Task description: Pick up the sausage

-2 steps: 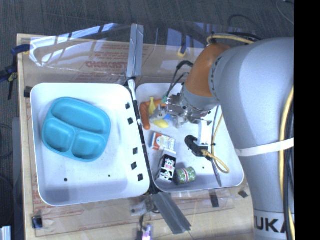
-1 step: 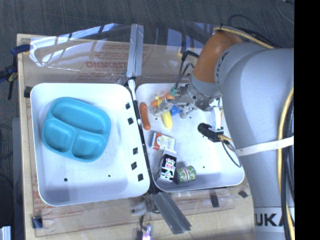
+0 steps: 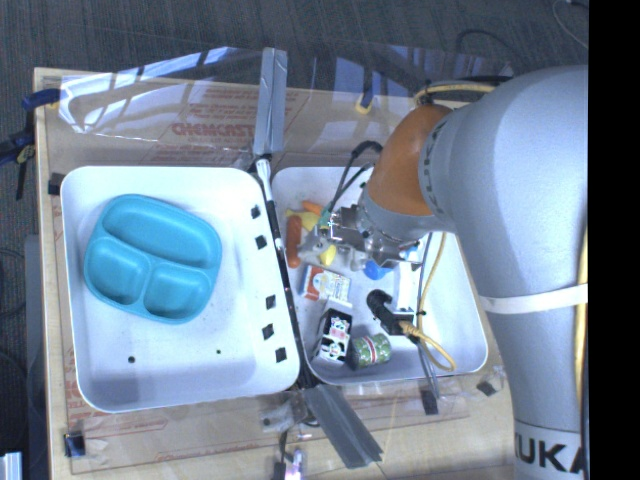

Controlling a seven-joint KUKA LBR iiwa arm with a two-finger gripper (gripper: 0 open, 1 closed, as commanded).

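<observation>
We see the sausage (image 3: 293, 234) in the right bin (image 3: 456, 318), a reddish-orange piece lying lengthwise close along that bin's left wall, towards the far left corner. On its wall side there is next to no room, since the rim where the two bins meet runs right beside it. On its other side sit small yellow and orange bits (image 3: 318, 226), packed between it and the gripper (image 3: 338, 233).

The gripper hangs over the far half of the right bin, just to the right of the sausage and apart from it. Nothing shows in its grasp, and we cannot make out whether it is spread or closed. The grey arm (image 3: 500, 188) covers the bin's far right corner and much of its right edge.

Nearer to us, a small white carton (image 3: 330, 286) lies below the sausage. A black-and-white pack (image 3: 335, 336) and a green can (image 3: 373, 349) sit side by side against the near wall. A small blue thing (image 3: 373, 268) lies under the wrist. Bare floor shows mainly along the right side of this bin.

The left bin (image 3: 100, 368) holds a blue divided plate (image 3: 150, 258) in its far left part. Its near half and right side are open white floor.
</observation>
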